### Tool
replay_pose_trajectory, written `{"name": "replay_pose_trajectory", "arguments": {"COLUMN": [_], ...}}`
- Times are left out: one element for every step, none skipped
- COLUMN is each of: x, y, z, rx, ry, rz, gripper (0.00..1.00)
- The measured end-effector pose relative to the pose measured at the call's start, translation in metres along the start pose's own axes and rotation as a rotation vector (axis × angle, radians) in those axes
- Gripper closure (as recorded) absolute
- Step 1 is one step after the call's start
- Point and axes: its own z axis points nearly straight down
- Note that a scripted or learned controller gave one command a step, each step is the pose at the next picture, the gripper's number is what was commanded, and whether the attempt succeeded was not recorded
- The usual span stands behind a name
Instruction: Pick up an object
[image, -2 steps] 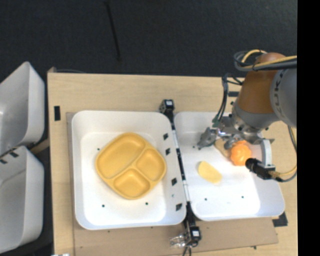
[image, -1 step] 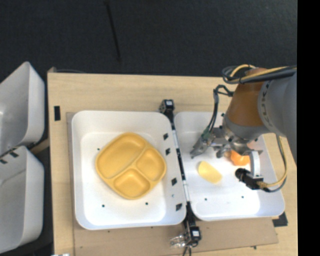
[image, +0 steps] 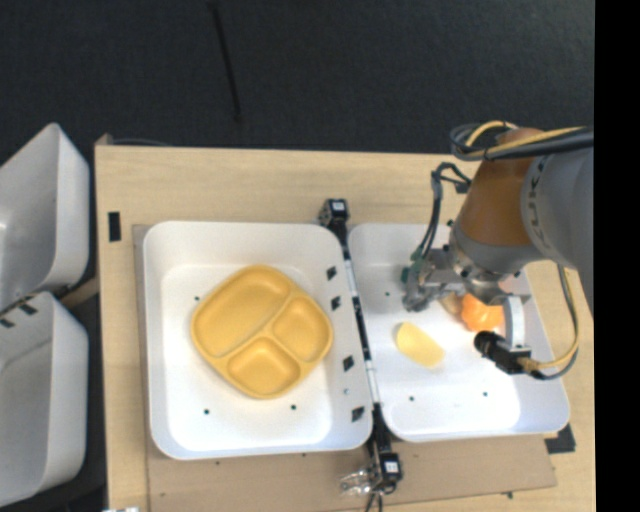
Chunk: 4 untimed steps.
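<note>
Over at right-center of the frame the gripper (image: 452, 296) is down by an orange object (image: 481, 314), grip state impossible to tell, so it needs closing and lifting next.

Even, fairly bright light is falling from above onto the bench (image: 250, 185), and the two white bins (image: 170, 400) are reflecting it strongly, nearly washing out along their rims. Shadows are staying soft and short, showing faintly beneath the yellow tray (image: 262, 330). The background is sitting in near darkness. The whole picture is looking slightly soft and grainy, with small details blurring.
</note>
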Motion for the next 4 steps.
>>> {"name": "replay_pose_trajectory", "arguments": {"x": [0.008, 0.007, 0.06, 0.12], "y": [0.006, 0.008, 0.017, 0.016], "z": [-0.059, -0.111, -0.097, -0.095], "rx": [-0.004, -0.003, 0.003, 0.004], "ry": [-0.001, -0.002, 0.0, 0.001], "rz": [-0.016, -0.016, -0.018, -0.02], "gripper": [1.0, 1.0, 1.0, 1.0]}}
